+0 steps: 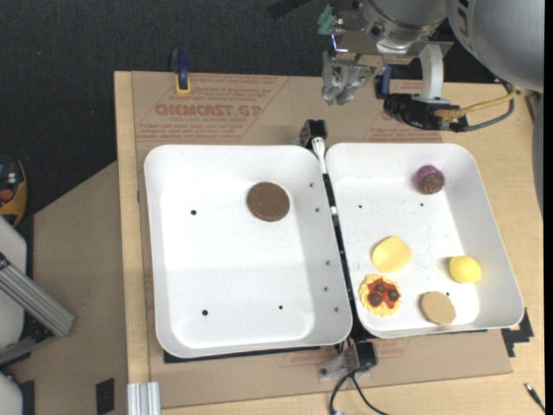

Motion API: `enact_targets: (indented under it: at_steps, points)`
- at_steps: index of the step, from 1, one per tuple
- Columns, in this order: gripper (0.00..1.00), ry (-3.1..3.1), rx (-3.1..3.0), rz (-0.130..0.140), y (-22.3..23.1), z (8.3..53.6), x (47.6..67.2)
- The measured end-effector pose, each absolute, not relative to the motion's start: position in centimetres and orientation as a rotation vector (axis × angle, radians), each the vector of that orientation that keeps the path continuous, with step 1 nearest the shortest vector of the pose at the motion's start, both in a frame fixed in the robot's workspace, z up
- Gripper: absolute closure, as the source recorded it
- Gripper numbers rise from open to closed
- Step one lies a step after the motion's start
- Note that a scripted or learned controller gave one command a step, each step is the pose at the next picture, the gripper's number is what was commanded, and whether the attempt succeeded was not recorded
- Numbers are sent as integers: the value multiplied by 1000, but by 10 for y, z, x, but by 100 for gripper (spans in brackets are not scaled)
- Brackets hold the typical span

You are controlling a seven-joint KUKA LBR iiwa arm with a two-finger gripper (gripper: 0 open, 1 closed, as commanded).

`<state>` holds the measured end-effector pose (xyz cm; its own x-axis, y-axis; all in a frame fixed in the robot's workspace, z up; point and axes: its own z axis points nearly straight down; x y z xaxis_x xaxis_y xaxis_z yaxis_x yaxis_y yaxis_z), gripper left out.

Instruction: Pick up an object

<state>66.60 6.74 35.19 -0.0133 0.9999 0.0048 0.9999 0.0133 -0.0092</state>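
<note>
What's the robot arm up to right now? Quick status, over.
Gripper raised beyond the bins' far edge, holding nothing visible. Brown disc alone in left bin; five small items in right bin. Nothing blocking them.

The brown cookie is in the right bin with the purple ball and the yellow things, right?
Not quite. The camera view shows the brown cookie alone in the left bin. The purple ball and the yellow things are in the right bin.

High slanted view over both bins (164,232)

Robotics lab, KUKA arm (484,7), cardboard-topped bench (225,102), white bins (173,258)
</note>
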Motion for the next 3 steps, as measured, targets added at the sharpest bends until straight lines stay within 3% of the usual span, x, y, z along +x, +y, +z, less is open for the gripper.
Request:
enact_targets:
  at_steps: [1, 2, 3]
  points:
    - [100, -2219, -2219, 7, 63, 301, 666]
    - [100, -2234, -2220, -19, 118, 406, 667]
    - [100, -2215, -2220, 13, 107, 303, 665]
